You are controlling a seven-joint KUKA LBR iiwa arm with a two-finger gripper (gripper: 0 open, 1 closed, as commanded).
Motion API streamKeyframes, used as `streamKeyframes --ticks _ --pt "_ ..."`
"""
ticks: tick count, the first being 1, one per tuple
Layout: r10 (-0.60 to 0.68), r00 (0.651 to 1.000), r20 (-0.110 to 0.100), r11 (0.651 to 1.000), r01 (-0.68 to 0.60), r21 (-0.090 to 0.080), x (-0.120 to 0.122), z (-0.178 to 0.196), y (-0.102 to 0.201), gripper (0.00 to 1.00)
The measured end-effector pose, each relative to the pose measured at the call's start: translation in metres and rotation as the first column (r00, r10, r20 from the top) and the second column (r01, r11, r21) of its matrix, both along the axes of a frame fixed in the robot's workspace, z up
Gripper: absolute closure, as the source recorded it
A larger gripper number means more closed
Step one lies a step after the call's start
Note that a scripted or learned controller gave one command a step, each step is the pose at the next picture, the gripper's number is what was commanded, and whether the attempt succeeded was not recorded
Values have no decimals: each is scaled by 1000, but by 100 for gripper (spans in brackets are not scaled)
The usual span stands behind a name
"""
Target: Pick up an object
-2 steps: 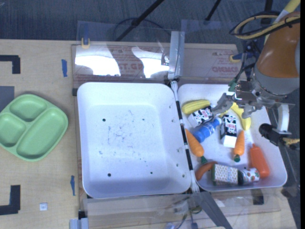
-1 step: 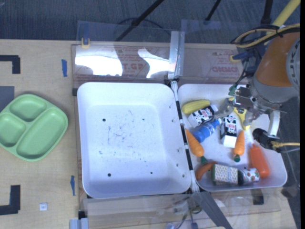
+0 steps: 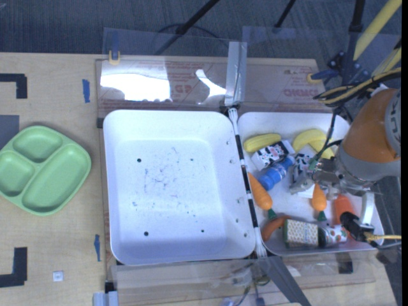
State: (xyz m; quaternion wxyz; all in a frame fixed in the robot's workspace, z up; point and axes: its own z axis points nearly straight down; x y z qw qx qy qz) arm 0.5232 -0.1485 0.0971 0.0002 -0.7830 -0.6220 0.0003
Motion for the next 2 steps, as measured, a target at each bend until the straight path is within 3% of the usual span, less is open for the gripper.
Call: streamKeyframes --ticks 1,2 --pt "-4 1000 1 1000 4 -1 0 9 -1 100" --pt "149 989 1 989 -149 0 -1 87 56 100"
